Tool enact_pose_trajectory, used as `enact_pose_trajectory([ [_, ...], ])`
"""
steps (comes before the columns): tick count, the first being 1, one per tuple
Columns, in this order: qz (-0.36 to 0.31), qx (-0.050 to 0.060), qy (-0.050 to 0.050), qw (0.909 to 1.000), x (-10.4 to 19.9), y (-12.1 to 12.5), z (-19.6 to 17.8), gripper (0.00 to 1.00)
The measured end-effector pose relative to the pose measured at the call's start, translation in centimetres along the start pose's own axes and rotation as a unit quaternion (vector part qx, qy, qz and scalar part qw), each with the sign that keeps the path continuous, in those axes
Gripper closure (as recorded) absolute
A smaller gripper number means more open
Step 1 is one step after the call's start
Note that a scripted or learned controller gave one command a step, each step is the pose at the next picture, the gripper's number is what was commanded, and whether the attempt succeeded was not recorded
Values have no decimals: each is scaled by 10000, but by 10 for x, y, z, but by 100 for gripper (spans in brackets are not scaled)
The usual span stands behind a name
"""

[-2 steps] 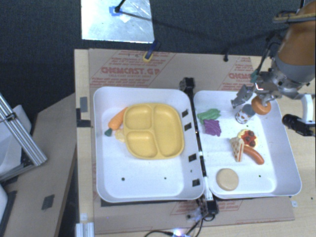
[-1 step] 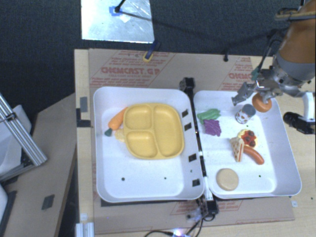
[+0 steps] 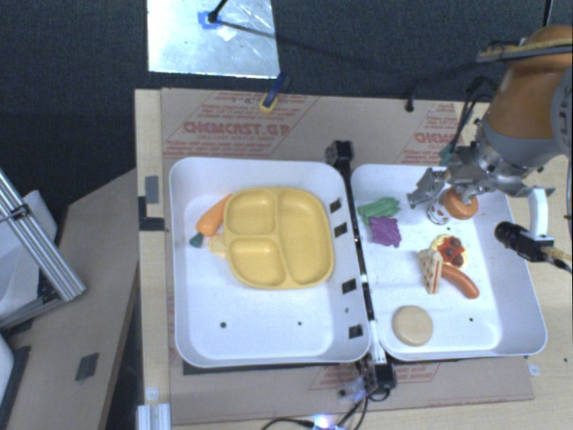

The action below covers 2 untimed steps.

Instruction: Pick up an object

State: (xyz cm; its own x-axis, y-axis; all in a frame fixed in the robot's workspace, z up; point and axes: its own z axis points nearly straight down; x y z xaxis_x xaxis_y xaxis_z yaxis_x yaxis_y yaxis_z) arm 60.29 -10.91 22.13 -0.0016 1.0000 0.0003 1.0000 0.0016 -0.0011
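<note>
My gripper [image 3: 445, 192] hangs over the back of the right bin [image 3: 515, 325], reaching in from the upper right. Just under it and slightly to its right lies a brown donut-like piece [image 3: 463, 207]; I cannot tell whether the gripper touches it. Other toy foods lie in the same bin: a green leafy piece [image 3: 379, 208], a purple piece [image 3: 386, 230], a pizza slice [image 3: 449, 249], a sandwich wedge [image 3: 431, 271], a sausage [image 3: 460, 283] and a round tan bun [image 3: 413, 324].
The left bin [image 3: 269, 334] holds a yellow divided plate [image 3: 273, 236] with a carrot [image 3: 212, 215] at its left rim. A black fixture [image 3: 521, 238] juts over the right bin's right wall. The divider between the bins [image 3: 358, 258] carries black clips.
</note>
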Motion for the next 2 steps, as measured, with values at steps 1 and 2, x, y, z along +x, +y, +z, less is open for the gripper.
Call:
enact_pose_trajectory([
  [1, 2, 10, 3, 10000, 7, -3, 60, 0],
  [2, 5, 6, 2, 10000, 7, -12, 108, 0],
])
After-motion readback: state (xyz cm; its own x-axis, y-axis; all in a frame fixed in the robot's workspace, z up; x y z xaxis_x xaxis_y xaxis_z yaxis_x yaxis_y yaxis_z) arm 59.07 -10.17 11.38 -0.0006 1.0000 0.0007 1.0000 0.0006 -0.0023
